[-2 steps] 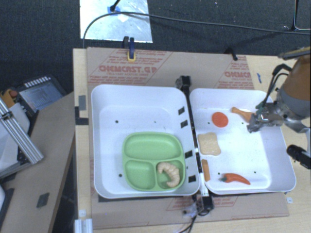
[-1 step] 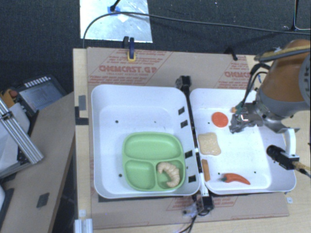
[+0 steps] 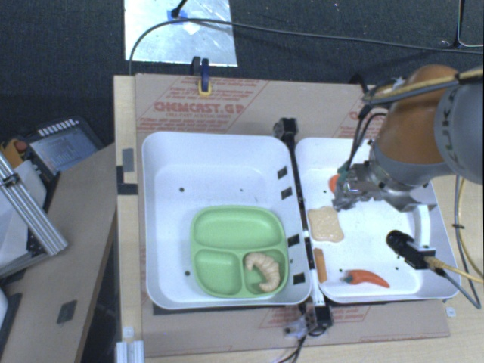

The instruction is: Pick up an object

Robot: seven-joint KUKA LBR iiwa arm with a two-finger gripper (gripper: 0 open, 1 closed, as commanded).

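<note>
A red pepper (image 3: 367, 279) lies by the near wall of the right bin (image 3: 370, 240), with a tan slab (image 3: 326, 224) farther in. The left bin (image 3: 197, 172) holds a green tray (image 3: 227, 233) carrying a pale curled piece (image 3: 263, 269). The arm (image 3: 412, 142) hangs over the right bin; I cannot tell whether its jaws are clenched. Cardboard (image 3: 227, 100) covers the worktop, and beyond it a shiny sheet (image 3: 180, 20) lies on dark floor.

Arm (image 3: 414, 134) from right, tool (image 3: 345, 195) low.

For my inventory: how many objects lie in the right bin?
4: beige slice mid-bin, orange stick by divider, red pepper in front, orange piece at gripper. Arm may hide more.
</note>
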